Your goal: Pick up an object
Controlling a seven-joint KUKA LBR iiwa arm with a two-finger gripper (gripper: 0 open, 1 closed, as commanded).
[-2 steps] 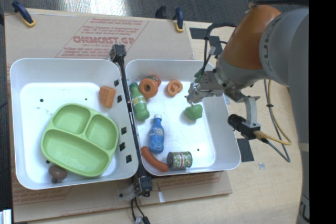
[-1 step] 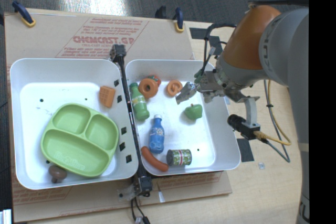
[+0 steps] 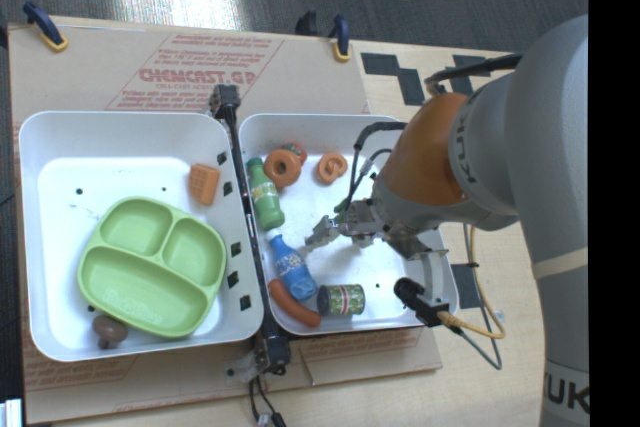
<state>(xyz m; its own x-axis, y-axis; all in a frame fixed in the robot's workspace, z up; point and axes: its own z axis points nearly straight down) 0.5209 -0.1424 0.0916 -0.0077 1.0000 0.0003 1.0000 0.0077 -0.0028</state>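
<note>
The right bin (image 3: 300, 119) holds a green bottle (image 3: 265, 197), a blue bottle (image 3: 289, 265), a red sausage (image 3: 293, 306), a green can (image 3: 342, 300) on its side, a large brown donut (image 3: 283, 165) and a smaller orange donut (image 3: 332, 168). My gripper (image 3: 322, 233) hangs low over the middle of this bin, just right of the blue bottle's neck and above the can. It points left. Nothing shows held in it. The grey arm with its orange band (image 3: 430, 165) covers the bin's right side.
The left bin (image 3: 30, 215) contains a green divided plate (image 3: 150, 265), an orange block (image 3: 204, 183) near the divider and a brown lump (image 3: 110, 330) in the front corner. Black clamps (image 3: 226, 100) sit along the wall between the bins. Cardboard lies beneath both.
</note>
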